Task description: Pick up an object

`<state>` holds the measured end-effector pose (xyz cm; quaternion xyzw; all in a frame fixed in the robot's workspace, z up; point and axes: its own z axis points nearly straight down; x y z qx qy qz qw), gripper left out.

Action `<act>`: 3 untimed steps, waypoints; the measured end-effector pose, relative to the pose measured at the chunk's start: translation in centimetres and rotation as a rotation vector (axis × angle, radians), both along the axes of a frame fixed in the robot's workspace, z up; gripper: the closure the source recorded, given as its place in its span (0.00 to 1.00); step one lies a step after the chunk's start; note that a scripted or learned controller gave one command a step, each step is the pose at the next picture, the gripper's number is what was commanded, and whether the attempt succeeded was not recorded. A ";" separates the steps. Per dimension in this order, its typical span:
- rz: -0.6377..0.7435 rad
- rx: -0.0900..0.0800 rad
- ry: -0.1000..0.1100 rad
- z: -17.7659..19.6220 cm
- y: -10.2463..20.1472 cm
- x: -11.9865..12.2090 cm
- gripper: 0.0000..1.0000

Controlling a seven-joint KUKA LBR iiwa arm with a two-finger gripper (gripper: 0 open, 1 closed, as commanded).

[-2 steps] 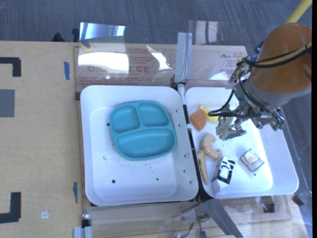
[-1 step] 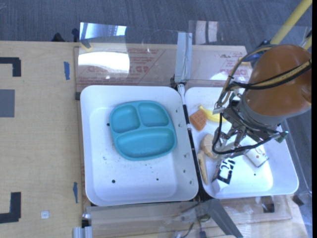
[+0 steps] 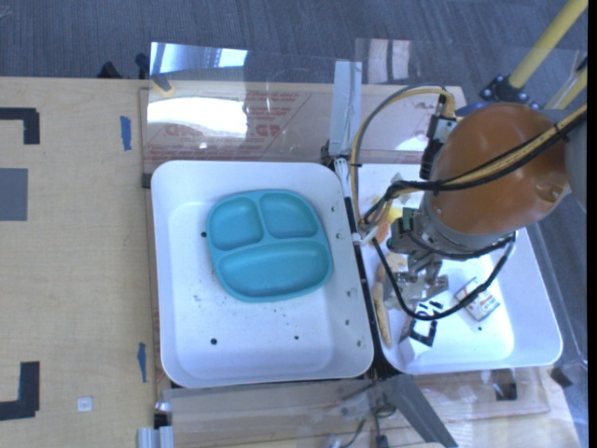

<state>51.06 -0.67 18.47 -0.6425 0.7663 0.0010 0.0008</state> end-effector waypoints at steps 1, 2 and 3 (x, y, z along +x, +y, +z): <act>0.731 0.000 -0.008 2.1 1.7 -0.2 1.00; 1.031 0.002 -0.008 5.2 12.6 -3.1 1.00; 1.546 0.004 -0.005 5.1 18.1 -1.4 1.00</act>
